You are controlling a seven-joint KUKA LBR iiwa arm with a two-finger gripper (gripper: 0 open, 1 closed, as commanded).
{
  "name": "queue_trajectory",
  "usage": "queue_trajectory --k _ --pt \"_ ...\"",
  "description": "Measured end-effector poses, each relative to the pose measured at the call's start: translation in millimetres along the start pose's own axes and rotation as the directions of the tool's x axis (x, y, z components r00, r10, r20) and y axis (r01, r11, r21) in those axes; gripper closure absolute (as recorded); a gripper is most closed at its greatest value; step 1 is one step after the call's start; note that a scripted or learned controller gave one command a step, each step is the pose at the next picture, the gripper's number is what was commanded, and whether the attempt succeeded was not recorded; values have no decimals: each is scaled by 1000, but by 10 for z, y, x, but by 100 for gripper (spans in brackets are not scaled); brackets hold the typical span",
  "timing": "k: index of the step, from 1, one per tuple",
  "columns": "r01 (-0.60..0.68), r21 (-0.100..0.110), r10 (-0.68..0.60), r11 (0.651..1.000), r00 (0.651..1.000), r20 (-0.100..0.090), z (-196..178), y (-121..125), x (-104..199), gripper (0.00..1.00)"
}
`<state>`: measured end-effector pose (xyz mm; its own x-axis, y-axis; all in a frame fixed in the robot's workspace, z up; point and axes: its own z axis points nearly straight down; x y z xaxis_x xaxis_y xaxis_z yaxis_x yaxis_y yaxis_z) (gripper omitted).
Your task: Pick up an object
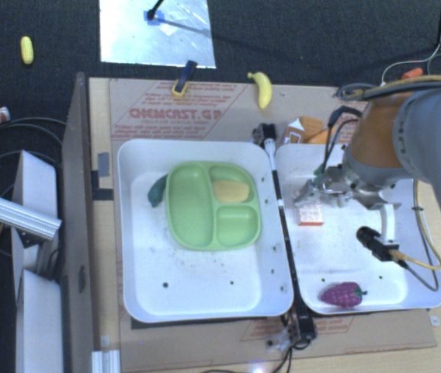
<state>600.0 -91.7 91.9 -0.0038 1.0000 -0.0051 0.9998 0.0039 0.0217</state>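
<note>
Two bins side by side on the bench: left bin (pixel 139 286), right bin (pixel 407 290). In the left bin, a divided tray (pixel 205 216) toward the back, with a food piece (pixel 230 190) in its rear right compartment and a small leaf-like item (pixel 157 190) touching its left rim. In the right bin, a small card (pixel 310 214) near the left wall, below the gripper (pixel 317 190) (reaching in from the right), and a grape bunch (pixel 342 294) at the front edge. Behind the bins, a banana (pixel 262 89) on the board; farther left, on the floor, a second banana (pixel 26 50).
</note>
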Motion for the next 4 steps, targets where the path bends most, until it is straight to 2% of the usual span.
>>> queue_trajectory --k 1,2,3,4 --pt "-1 6 1 1000 1000 -10 3 34 -135 0" --pt "-3 -2 3 1000 1000 -1 -4 -193 38 0" --pt "-1 17 1 1000 1000 -5 -45 -238 48 100" --pt "-8 22 8 1000 1000 -4 72 -469 -567 100"
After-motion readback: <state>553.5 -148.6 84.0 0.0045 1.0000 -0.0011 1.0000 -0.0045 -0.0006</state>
